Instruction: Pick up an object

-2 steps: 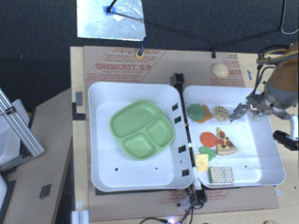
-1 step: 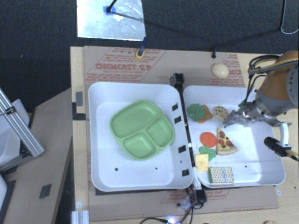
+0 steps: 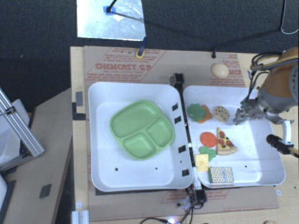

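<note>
The right bin [image 3: 261, 171] holds several toy foods. These include a green leafy piece on an orange one [image 3: 198, 112], a speckled cookie [image 3: 220, 113], a red tomato slice [image 3: 208, 139], a pizza slice [image 3: 225, 143], a yellow cheese square [image 3: 202, 162] and a patterned cracker [image 3: 220, 174]. My gripper [image 3: 239, 117] hangs low over the bin's upper right part, just right of the cookie and apart from it. Nothing shows in its grasp.
In the left bin [image 3: 103, 171] lies a green divided plate [image 3: 142, 129]. A beige egg [image 3: 219, 70] rests on the bench behind the right bin. The black divider [image 3: 184, 134] runs between the bins. The grey arm with its orange band [image 3: 280, 80] comes in from the right.
</note>
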Controlling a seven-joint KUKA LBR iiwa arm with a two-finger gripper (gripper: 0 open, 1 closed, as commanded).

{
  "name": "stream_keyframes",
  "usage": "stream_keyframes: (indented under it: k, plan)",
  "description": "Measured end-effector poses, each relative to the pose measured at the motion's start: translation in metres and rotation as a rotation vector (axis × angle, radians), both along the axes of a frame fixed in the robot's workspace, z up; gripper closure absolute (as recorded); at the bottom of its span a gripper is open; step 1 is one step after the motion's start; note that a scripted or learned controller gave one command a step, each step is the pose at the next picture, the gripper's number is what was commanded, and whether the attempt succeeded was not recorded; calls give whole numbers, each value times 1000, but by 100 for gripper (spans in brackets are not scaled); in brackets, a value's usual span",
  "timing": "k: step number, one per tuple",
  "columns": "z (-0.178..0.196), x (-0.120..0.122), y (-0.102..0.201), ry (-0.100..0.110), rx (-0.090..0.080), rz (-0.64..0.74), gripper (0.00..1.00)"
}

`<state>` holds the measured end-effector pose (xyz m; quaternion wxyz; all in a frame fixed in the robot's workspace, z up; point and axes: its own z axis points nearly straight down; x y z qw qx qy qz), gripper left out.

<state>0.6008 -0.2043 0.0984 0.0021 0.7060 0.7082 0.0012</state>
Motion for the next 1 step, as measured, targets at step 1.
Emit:
stream_keyframes:
  k: [1]
  plan:
    - [61,4,8,-1,0,3,100]
